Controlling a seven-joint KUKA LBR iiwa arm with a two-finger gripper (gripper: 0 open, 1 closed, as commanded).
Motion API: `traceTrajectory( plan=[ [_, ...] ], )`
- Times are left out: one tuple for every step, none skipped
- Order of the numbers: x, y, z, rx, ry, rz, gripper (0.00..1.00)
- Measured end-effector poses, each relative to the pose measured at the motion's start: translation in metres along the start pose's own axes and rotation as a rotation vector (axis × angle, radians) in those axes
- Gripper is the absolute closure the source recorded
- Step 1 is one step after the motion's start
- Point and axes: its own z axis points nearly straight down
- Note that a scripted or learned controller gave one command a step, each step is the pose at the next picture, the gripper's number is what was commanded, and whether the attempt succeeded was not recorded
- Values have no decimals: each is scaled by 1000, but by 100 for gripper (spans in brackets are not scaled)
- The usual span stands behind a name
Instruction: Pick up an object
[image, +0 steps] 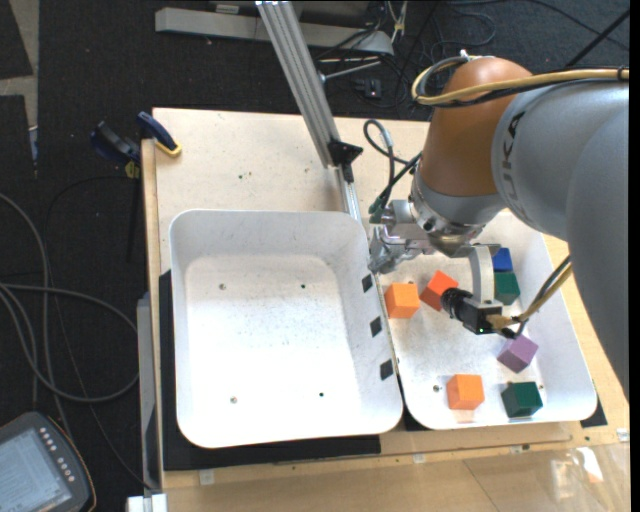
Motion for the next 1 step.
traceTrajectory(
  plan=[
    [52, -11, -13, 1, 1, -1, 100]
  ],
)
